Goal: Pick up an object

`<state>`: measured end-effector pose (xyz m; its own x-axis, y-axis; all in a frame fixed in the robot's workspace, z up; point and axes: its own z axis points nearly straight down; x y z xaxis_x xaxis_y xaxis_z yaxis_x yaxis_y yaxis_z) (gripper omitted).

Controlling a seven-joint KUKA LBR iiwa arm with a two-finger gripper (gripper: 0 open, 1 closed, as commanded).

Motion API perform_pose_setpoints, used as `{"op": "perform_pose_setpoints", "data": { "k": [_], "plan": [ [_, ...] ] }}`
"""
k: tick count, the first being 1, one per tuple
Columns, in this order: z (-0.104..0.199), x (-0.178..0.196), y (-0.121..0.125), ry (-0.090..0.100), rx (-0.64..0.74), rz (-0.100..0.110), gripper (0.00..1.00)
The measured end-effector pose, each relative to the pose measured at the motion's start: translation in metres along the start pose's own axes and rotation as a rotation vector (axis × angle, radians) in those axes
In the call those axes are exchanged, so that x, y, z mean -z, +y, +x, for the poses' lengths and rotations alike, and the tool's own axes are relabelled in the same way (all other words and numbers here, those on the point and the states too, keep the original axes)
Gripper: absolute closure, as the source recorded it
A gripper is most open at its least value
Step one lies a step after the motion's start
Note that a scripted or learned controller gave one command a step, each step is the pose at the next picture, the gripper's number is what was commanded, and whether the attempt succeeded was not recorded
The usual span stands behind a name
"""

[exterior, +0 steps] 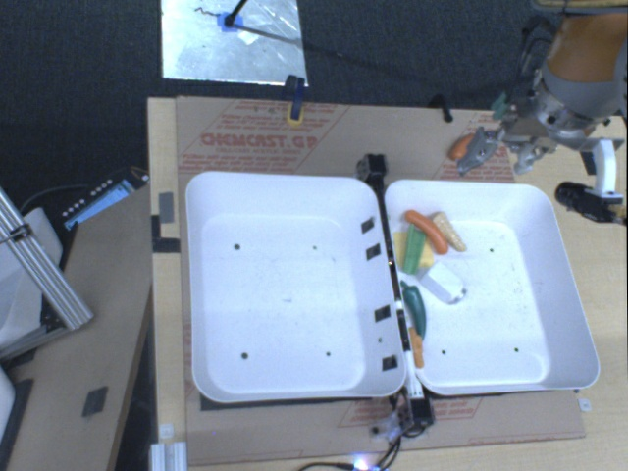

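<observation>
On the bench, two shallow white bins side by side atop a brown cardboard sheet (265,130) printed in red lettering.

Left bin (211,292): bare white floor, a few small dark dots on it. Nothing else seen inside.

Right bin (559,292): all contents bunched near its left wall, by the black-clipped seam between the bins.
- orange-red sausage-shaped item (426,231), lying diagonally, uppermost of the cluster
- pale corn-cob-like piece (450,232), just right of it, touching or nearly so
- yellow-green block (413,251), under the lower end of the orange-red item
- white flat piece (443,285), tilted, below the block
- dark green pepper-like item (414,308), against the seam, below-left of the white piece
- small orange sliver (417,346), along the seam, below the green item
Rest of this bin's floor is plain white.

Gripper (481,151): hangs above the cardboard just beyond the right bin's far rim, outside the bin, apart from the cluster. An orange rounded object (461,147) sits at the fingertips' left side; cannot tell whether it is pinched between them or only beside them, nor whether the jaws are parted or closed.

Beyond the cardboard: reflective silver sheet (231,27) on dark carpet, a yellow-and-blue clamp (294,101) at the cardboard's far edge.
</observation>
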<state>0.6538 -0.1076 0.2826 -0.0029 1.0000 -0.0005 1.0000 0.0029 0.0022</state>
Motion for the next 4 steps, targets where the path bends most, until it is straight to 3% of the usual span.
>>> {"op": "perform_pose_setpoints", "data": {
  "k": [1, 2, 4],
  "plan": [
    [0.098, -0.105, 0.012, 0.006, 0.010, 0.009, 0.00],
    [0.091, -0.087, 0.014, 0.001, 0.002, -0.002, 1.00],
    [0.228, 0.045, 0.016, 0.005, 0.009, -0.008, 1.00]
  ]
}}
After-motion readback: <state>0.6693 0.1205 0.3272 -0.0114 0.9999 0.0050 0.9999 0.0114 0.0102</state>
